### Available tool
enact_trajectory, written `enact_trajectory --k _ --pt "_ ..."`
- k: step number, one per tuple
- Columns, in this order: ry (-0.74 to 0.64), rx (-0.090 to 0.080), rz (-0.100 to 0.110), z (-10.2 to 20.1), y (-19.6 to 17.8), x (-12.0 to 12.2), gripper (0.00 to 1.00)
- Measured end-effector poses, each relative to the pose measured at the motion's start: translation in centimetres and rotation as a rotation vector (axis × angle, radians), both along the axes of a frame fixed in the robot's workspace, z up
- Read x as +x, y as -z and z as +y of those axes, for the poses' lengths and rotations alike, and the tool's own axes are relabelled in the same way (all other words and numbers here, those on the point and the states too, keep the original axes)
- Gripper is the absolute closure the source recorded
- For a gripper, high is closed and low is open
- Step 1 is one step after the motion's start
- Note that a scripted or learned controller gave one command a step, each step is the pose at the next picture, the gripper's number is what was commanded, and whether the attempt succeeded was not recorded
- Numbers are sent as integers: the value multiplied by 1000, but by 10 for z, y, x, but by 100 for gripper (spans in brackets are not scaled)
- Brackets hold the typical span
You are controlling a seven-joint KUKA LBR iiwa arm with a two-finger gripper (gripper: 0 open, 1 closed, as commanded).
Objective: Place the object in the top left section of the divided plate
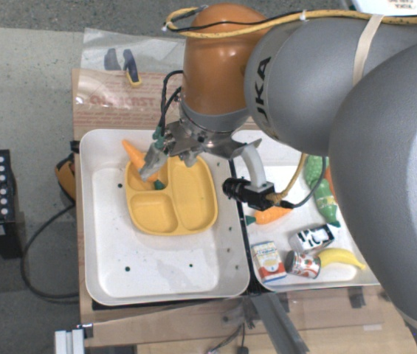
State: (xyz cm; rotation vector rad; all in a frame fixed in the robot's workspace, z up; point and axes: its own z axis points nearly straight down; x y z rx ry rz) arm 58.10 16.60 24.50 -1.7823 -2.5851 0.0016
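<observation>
My pincer (155,169) hangs over the top left section of the yellow divided plate (186,205), its grey fingers (150,167) pointing down at a slant toward that corner; I cannot tell how far apart they stand, nor whether anything sits between them. An orange carrot (133,152) lies just beside the fingers, tilted over the plate's upper left rim, its tip toward the bin wall; whether it touches my pincer I cannot tell; a small dark green bit (159,185) rests inside that same section, right under the fingers. The plate sits in the left white bin (156,279), toward its upper half. My orange band (219,57) and grey arm (341,87) reach in above. In the right bin (356,277) lie another carrot (271,215) near the dividing edge, a green vegetable (322,194), a small carton (269,262), a can (304,264), a dark packet (313,236) and a banana (341,258).
</observation>
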Motion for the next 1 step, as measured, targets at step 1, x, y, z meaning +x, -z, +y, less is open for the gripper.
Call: enact_trajectory --k 1 --pt "0 0 0 0 0 0 0"
